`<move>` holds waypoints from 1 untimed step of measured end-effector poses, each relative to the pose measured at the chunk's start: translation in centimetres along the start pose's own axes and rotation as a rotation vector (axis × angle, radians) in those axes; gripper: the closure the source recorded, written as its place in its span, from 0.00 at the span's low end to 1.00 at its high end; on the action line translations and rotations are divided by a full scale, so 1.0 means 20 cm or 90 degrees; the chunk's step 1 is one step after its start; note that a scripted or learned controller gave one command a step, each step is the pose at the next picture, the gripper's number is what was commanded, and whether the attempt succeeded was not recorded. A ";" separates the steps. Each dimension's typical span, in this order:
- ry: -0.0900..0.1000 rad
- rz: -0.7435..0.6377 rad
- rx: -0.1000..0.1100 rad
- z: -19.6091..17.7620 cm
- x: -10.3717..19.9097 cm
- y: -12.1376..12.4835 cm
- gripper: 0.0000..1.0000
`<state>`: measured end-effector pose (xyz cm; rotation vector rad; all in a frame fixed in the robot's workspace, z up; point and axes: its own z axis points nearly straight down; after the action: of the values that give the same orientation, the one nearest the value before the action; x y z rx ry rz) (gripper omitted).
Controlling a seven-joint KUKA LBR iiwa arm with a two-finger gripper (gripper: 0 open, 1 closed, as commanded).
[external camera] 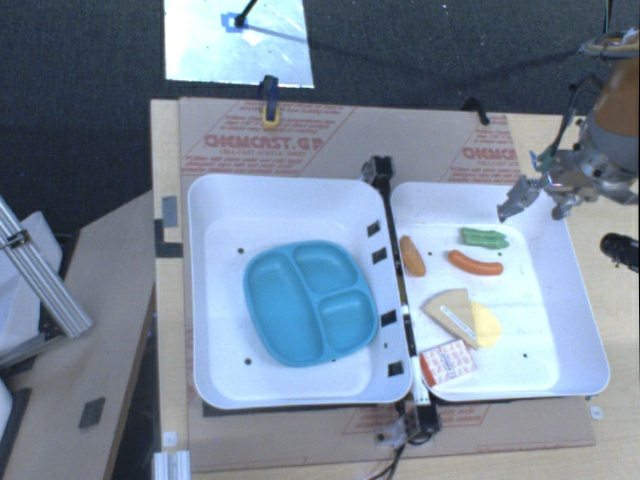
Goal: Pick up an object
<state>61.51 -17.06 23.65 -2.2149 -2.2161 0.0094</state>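
Nearest me, at the lower middle of the frame, sits a red-and-white packet (449, 362) in the right bin (578, 313). Going by size, I see the left bin (225, 218) holding a blue divided plate (308, 302), then a cheese wedge (452, 314), an orange sausage (475, 262), a carrot (412, 256) and a green pepper (484, 237). My gripper (540, 197) hangs open over the right bin's upper edge, gripping nothing.

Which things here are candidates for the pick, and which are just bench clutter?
For the job:
gripper, above the right bin's far edge, holding nothing
green toy
red sausage
orange piece
cheese wedge
yellow disc
red and white packet
right bin

Lying about:
blue divided plate
left bin
yellow clamp
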 end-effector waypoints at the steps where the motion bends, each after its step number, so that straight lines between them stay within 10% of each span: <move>1: -0.001 -0.002 -0.007 -0.04 0.00 0.01 0.00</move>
<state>61.75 -17.01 24.39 -2.2189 -2.2259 -0.0012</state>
